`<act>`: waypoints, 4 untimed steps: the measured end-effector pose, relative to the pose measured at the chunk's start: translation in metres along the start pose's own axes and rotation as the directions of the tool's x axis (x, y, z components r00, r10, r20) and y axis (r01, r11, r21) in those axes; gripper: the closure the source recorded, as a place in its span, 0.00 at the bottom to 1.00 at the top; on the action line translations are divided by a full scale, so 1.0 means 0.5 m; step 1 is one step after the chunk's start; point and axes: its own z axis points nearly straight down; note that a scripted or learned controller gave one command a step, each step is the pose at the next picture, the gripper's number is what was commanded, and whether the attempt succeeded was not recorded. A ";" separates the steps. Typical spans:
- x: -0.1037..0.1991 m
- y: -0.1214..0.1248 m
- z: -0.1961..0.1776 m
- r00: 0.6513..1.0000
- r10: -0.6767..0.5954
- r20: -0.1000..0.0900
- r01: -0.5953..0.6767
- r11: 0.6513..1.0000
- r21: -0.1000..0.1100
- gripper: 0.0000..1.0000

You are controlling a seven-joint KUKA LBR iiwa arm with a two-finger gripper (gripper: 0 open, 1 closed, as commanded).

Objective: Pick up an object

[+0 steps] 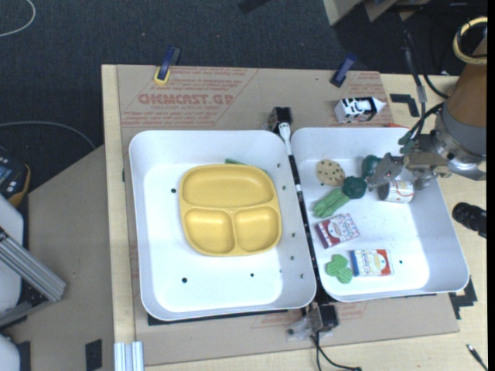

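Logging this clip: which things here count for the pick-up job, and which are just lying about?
For the job:
claw, low in the right bin
small can beside it
green toy
cookie
red packet
small carton

Lying about:
yellow divided plate in the left bin
black-and-white toy on the bench
two clamps

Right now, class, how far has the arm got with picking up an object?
Done: the gripper has reached the right bin. In hand: it sits low beside a small white can, with no grasp visible. Left: gripping and lifting. The cookie and green toy lie untouched.
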 end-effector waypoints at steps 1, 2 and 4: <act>0.000 0.004 -0.011 1.000 -0.002 0.002 0.002 1.000 -0.011 0.00; -0.004 -0.004 0.114 1.000 -0.001 0.000 0.001 1.000 -0.005 0.00; 0.017 -0.010 0.311 1.000 0.000 0.000 0.000 1.000 -0.014 0.00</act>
